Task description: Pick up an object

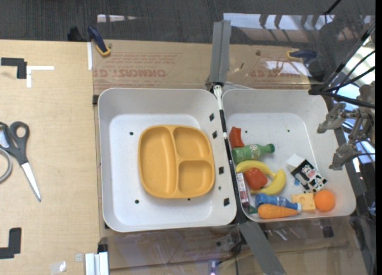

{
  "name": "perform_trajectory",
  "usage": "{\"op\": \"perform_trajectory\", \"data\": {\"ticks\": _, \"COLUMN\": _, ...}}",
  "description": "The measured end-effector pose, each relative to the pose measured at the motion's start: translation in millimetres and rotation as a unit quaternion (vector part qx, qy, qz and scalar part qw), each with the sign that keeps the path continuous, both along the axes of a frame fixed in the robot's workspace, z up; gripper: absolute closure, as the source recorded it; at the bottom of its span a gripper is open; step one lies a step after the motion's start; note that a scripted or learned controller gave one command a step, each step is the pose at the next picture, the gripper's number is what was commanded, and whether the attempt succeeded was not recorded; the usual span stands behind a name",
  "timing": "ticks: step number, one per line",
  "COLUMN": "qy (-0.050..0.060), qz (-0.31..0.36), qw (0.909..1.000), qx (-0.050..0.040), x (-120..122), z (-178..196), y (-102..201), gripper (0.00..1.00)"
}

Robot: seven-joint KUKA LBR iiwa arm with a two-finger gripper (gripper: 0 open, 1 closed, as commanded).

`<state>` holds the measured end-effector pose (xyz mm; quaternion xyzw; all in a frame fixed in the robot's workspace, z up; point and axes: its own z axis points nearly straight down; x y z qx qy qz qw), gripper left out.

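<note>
I see the end effector point(339, 139) at the right edge of the right bin point(310, 108), above its rim, and I cannot tell its state. The objects lie in this bin's near part: a green bottle point(253, 151), a banana point(262, 175), a carrot point(276, 210) and an orange ball point(324, 200). In the left bin point(113, 166) rests a yellow divided plate point(176, 161).

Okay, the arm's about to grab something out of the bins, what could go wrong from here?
1. The toys in the right bin are packed close: the banana, the red piece and the green bottle touch, so fingers may catch two or slip off.
2. The carrot and the orange ball lie near the bin's front wall, which may block the gripper.
</note>
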<state>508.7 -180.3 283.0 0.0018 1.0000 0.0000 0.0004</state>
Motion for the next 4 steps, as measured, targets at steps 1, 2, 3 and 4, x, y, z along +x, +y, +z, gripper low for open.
{"op": "perform_trajectory", "data": {"ticks": 1, "qy": -0.001, "qz": -0.034, "qw": 0.9994, "qx": -0.0002, "x": 10, "z": -191, "y": 6, "gripper": 0.0}}
{"op": "perform_trajectory", "data": {"ticks": 2, "qy": -0.016, "qz": -0.097, "qw": 0.9952, "qx": -0.0051, "x": -22, "z": -184, "y": 55, "gripper": 0.0}}
{"op": "perform_trajectory", "data": {"ticks": 3, "qy": -0.001, "qz": -0.174, "qw": 0.9848, "qx": -0.0004, "x": 130, "z": -106, "y": 57, "gripper": 0.0}}
{"op": "perform_trajectory", "data": {"ticks": 4, "qy": -0.013, "qz": -0.168, "qw": 0.9857, "qx": -0.0009, "x": 118, "z": -168, "y": 72, "gripper": 0.0}}
